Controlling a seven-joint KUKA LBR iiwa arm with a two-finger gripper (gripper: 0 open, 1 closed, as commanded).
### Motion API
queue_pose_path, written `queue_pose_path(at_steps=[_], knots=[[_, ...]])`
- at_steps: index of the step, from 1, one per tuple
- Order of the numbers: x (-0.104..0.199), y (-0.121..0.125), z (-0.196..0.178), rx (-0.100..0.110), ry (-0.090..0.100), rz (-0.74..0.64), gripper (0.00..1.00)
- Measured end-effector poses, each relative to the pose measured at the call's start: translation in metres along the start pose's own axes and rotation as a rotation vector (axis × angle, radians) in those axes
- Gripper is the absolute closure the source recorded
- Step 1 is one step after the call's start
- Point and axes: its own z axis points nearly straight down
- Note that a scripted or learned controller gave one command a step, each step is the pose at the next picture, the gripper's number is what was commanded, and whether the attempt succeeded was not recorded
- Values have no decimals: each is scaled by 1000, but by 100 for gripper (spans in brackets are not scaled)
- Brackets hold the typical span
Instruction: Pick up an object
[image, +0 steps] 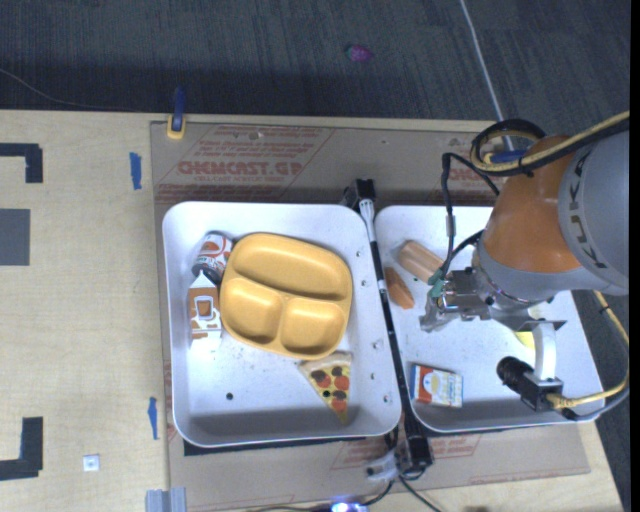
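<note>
Camera view, bench: a pale wooden top carries a brown cardboard sheet (250, 155) with two shallow white bins on it, side by side.
Left bin (195, 400): a large yellow sectioned plate (285, 295) lies across its middle, tilted toward the upper left corner.
Beside the plate: a small can (211, 257) with a red and white label sits at its upper left edge, and a small orange and white carton (203, 310) lies just below the can, partly under the plate's rim.
Pizza slice (331, 380): a toy wedge with dark toppings lies just below the plate's lower right edge, near the bin's right wall.
Right bin (470, 415): a tan bread-like roll (417, 260) lies near its upper left, with an orange piece (398, 290) just beside it at the left wall.
Small box (437, 386): a white, blue and orange carton lies flat near the bin's front wall.
Arm: grey with an orange band, it reaches over the right bin from the right.
Gripper (450, 300): it hangs low over the bin's middle, just right of the roll, above the small box; whether its fingers are parted or closed, I cannot tell.
</note>
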Motion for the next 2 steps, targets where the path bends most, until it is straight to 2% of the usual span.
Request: queue_pose_path(at_steps=[2], knots=[[-135, -21, 11, 3, 0, 2, 100]])
